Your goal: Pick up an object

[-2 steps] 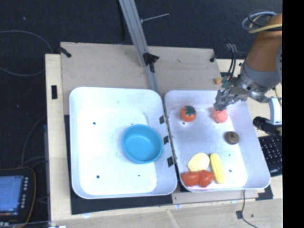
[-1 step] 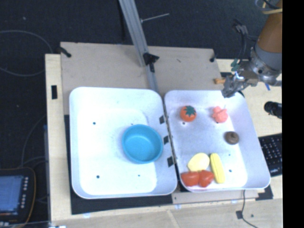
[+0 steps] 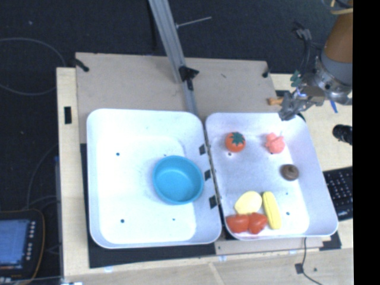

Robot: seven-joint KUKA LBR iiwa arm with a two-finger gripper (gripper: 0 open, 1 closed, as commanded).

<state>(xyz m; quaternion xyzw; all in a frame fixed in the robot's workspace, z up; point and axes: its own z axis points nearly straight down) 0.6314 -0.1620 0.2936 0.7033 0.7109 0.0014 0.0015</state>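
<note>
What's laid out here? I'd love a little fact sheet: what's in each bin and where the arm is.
left bin: blue bowl
right bin: tomato, pink toy, brown round piece, yellow lump, corn, red piece
gripper: above the right bin's far right corner, nothing seen in it
bench: bears both bins side by side

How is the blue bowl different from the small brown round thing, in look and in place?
The blue bowl is much larger than the brown round thing. The bowl is light blue and hollow, open upward; the brown thing is dark and looks solid. The bowl sits alone in the left bin, while the brown thing lies in the right bin among other toy foods. Both are round and rest on a white bin floor, apart from the hand.
</note>
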